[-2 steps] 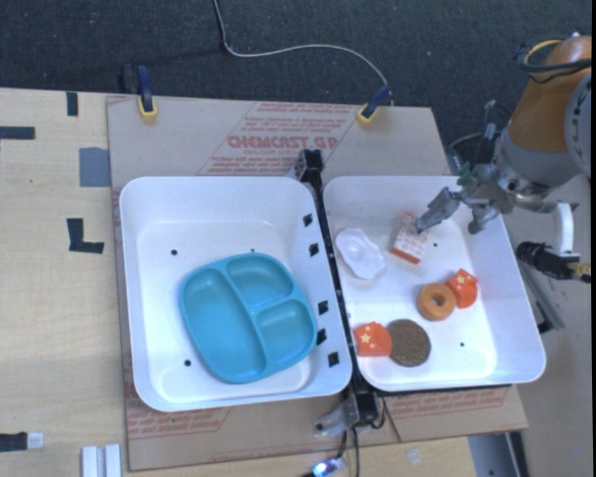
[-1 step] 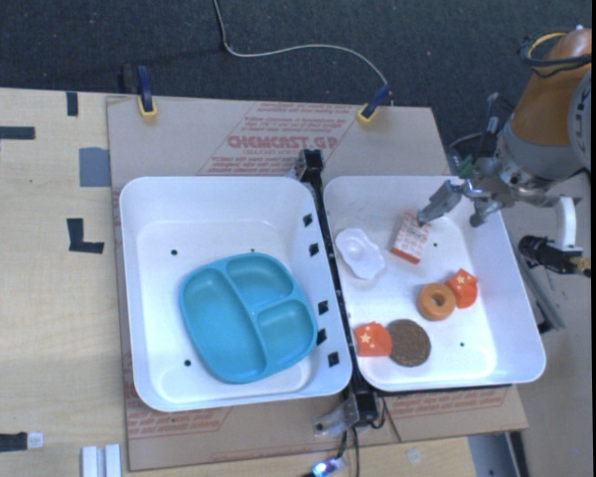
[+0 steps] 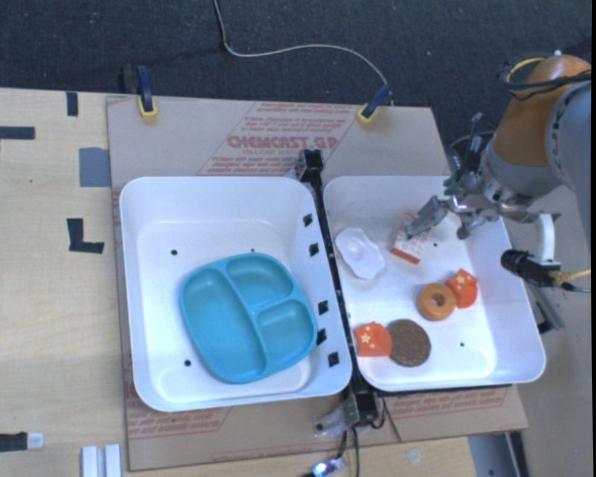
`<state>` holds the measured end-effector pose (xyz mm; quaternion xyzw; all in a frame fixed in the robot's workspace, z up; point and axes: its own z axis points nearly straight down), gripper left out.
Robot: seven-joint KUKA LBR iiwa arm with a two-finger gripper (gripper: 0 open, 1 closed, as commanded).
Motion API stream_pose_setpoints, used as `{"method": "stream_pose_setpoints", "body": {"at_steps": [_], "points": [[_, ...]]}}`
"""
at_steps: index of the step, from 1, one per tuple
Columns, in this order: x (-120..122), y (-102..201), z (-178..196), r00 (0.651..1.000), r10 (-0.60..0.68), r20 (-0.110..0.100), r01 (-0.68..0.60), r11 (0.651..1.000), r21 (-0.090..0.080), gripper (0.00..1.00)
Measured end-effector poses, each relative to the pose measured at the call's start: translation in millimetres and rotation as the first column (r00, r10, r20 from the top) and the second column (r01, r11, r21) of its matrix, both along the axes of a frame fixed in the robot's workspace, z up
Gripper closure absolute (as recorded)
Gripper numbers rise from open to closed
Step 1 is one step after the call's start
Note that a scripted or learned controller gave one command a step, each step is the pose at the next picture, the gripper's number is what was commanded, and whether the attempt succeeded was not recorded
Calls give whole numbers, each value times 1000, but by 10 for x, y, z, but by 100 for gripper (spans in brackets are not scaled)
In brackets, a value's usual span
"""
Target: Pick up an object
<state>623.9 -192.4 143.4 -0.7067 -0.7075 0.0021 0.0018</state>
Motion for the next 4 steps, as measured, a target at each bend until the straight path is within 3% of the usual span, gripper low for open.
{"method": "stream_pose_setpoints", "body": {"at_steps": [1,2,4], "points": [[7,15,-515,1000,-1,6,1,1000,2,0],[30,21,-363,1000,2,12,-2,1000,0,100],[-86,74,619,1000,1,9,-1,1000,-1,100]]}}
